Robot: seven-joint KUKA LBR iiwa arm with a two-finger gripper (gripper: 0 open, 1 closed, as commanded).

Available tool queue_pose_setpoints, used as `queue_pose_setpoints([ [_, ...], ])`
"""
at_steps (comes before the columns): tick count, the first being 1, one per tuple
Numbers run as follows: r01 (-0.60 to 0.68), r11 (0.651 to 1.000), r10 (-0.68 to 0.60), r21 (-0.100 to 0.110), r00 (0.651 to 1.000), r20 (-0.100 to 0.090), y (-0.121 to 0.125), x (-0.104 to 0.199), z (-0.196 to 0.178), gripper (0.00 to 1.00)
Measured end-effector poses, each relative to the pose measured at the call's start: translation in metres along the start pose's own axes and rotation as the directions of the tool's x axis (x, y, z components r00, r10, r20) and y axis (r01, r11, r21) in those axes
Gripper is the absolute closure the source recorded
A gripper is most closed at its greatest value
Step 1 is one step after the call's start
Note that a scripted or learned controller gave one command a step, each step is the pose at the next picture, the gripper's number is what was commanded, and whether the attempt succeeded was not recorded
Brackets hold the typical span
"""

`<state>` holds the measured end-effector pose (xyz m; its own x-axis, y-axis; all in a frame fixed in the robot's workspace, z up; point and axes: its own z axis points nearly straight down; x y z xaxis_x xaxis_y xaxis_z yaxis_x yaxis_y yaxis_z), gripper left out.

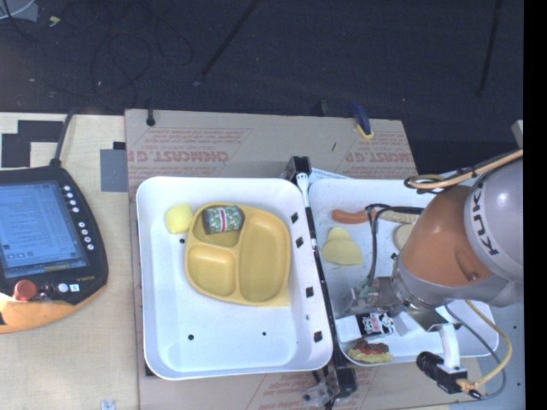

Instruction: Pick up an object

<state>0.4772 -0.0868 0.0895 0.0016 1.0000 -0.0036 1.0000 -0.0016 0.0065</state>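
My gripper (374, 313) is low in the right bin (320, 229), near its front left part, under the grey and orange wrist. Just in front of the gripper lies a small toy hot dog (369, 351) with a red strip on a yellow bun. A pale yellow rounded piece (343, 249) rests further back in the same bin, and behind it an orange-red sausage (349, 215). The arm hides the right half of this bin.
The left bin (162, 314) holds a yellow divided plate (256, 267) with a small green-labelled can (223, 219) in its back left compartment. A yellow ball (178, 219) lies beside the plate. A teach pendant (43, 237) sits at the left on the bench.
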Motion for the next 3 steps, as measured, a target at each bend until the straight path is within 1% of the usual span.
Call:
queue_pose_setpoints([
  [1,-0.009,1.0,0.009,-0.008,1.0,0.01,0.002,-0.006,-0.011,1.0],
  [2,0.004,1.0,-0.004,0.002,1.0,0.0,0.082,-0.055,-0.03,1.0],
  [3,0.003,1.0,-0.003,0.01,1.0,-0.004,0.077,-0.053,-0.029,0.0],
])
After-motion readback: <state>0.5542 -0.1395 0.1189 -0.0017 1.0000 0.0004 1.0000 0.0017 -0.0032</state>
